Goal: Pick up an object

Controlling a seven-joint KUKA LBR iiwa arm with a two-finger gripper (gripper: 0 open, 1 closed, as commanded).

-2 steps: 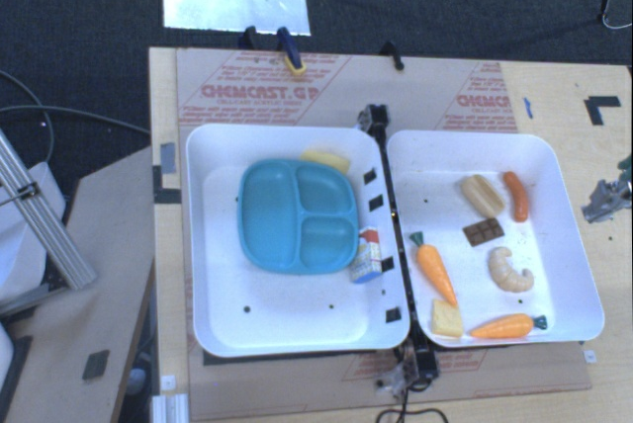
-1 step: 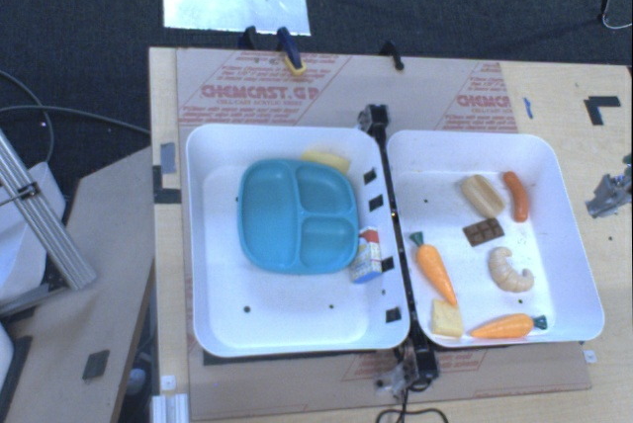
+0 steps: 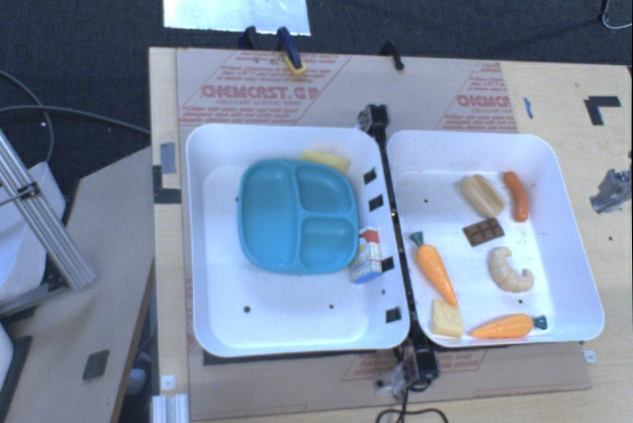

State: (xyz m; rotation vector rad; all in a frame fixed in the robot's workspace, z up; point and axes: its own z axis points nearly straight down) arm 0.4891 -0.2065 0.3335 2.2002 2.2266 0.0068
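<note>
While the tool [image 3: 611,191] is waiting at the right edge, its opening impossible to tell, you are still approaching: the nearest pick, the sausage [image 3: 515,196], is lying in the right bin [image 3: 569,213].

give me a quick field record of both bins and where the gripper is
left bin: blue divided tray; yellow piece at its far edge; small carton at its right corner
right bin: bread roll, sausage, chocolate square, two carrots, shrimp, cheese wedge
gripper: at the right edge, outside the bins
</note>
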